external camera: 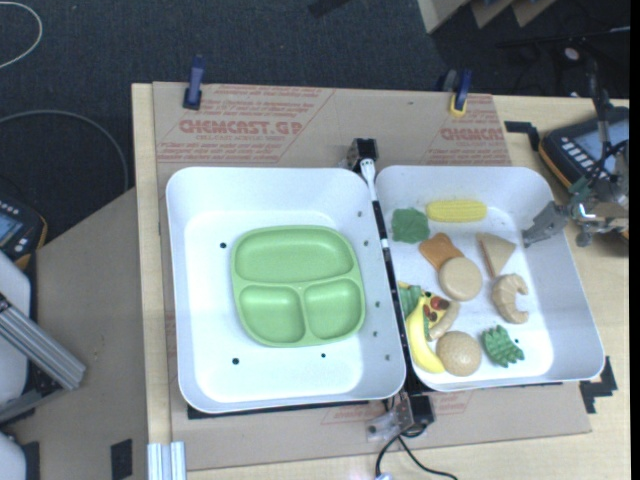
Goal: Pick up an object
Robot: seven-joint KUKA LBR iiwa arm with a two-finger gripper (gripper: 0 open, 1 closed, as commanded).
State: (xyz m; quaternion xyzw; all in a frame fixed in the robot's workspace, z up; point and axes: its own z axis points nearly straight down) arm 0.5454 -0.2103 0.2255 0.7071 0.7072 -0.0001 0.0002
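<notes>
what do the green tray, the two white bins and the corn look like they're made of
Green tray: probably moulded plastic, matte, with three smooth rounded compartments in one even colour.
White bins: likely thin formed plastic, with rounded corners and a soft sheen on the walls.
Corn: seems to be toy plastic, uniformly bright yellow and slightly glossy; rubber or foam can't be ruled out.

Even, bright overhead light washes the two white bins (190, 268), nearly bleaching their rims. Shadows stay soft and short. Toward twelve o'clock the floor goes dim. The whole picture is slightly soft and grainy.
</notes>
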